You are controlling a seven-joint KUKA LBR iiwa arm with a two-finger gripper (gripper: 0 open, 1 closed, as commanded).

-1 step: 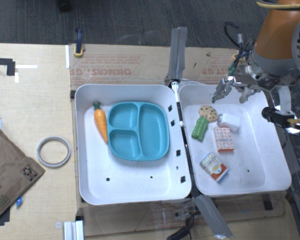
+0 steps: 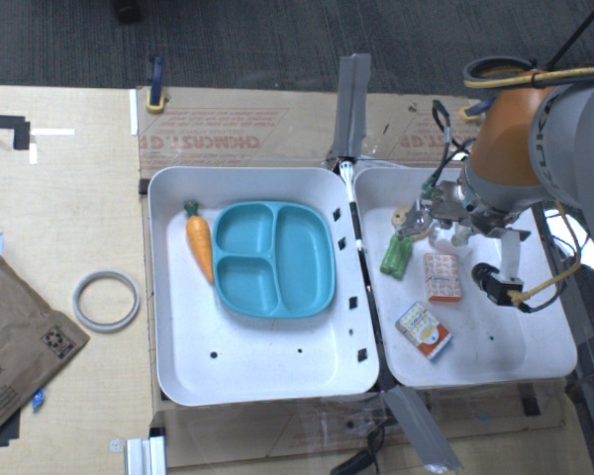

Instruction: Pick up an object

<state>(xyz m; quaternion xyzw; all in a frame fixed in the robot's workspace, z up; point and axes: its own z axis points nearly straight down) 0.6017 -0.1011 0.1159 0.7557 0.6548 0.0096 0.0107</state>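
In the right bin (image 2: 535, 359) lie a green cucumber-like toy (image 2: 397, 255), a small pink-and-white box (image 2: 442, 277) and a smaller orange-and-white box (image 2: 424, 330). My gripper (image 2: 414, 221) hangs low over the top end of the green toy, its fingers pointing down at it. The arm's orange band (image 2: 508, 137) and grey wrist cover the bin's far right part. The left bin (image 2: 178, 364) holds a teal divided plate (image 2: 276, 258) and a toy carrot (image 2: 199, 241) beside the plate's left edge.
A roll of tape (image 2: 106, 299) and a brown cardboard piece (image 2: 15, 349) lie on the bench left of the bins. A grey divider post (image 2: 351, 107) stands between the bins at the back. Cables (image 2: 535, 290) loop from the arm over the right bin.
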